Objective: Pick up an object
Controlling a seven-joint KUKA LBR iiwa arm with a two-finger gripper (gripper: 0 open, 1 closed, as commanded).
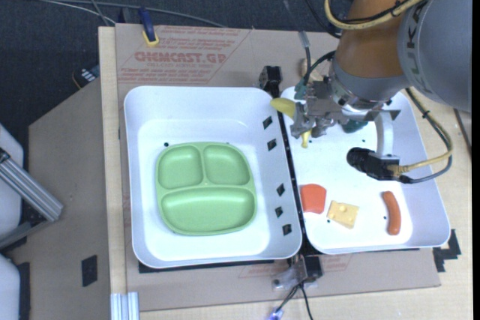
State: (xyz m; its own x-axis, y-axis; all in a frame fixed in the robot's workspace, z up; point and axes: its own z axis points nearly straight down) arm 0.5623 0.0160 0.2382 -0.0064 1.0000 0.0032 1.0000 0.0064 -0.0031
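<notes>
My gripper [306, 124] hangs low over the far left corner of the right bin [420, 236], under the orange-banded wrist. A yellow banana-like piece [283, 106] lies right at its left side, against the bin's rim; whether the two touch I cannot tell. Toward the bin's front lie an orange-red wedge [313, 198], a yellow cheese slice with holes [343, 214] and a reddish sausage [391, 212], all well apart from the gripper.
The left bin [142, 161] holds a green divided plate [206, 187]. A black plug on a yellow cable [371, 161] hangs over the middle of the right bin. The arm's bulk covers the right bin's far side. Black clips line the wall between the bins.
</notes>
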